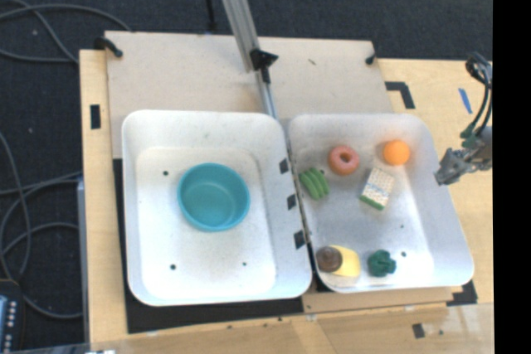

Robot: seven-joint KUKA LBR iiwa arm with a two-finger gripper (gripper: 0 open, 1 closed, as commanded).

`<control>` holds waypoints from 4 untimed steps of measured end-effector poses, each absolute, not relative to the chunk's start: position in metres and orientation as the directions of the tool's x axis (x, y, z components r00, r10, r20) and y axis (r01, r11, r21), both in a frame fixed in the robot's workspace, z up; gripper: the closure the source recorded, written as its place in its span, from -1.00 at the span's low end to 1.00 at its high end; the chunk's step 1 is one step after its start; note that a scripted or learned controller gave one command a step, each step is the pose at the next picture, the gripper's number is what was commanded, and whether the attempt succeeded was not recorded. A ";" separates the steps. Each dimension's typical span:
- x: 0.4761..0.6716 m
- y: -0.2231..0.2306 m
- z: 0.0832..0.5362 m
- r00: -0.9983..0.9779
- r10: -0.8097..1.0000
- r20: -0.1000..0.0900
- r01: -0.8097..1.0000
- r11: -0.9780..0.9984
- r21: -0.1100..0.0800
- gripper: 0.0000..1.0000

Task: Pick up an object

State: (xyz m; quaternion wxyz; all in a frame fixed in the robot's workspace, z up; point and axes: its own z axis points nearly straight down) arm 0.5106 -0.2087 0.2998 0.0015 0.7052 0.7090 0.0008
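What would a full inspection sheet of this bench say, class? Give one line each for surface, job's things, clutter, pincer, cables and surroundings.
Surface: pale bench bearing a left bin and a right bin, side by side.
Job's things: right bin holds a green piece, pink ring, orange ball, small box, yellow and brown item, dark green lump; left bin holds a teal bowl.
Clutter: nothing seen.
Pincer: pincer at the right bin's right rim, holding nothing visible; finger state unclear.
Cables: dark cables on the floor, left.
Surroundings: dark floor, slanted metal rail.
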 end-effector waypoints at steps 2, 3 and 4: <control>0.533 -0.117 0.299 -0.003 1.000 0.001 1.000 0.003 0.000 1.00; 0.535 -0.069 0.300 -0.007 1.000 0.002 1.000 0.007 -0.002 1.00; 0.543 -0.023 0.282 -0.005 1.000 0.000 1.000 0.005 -0.003 1.00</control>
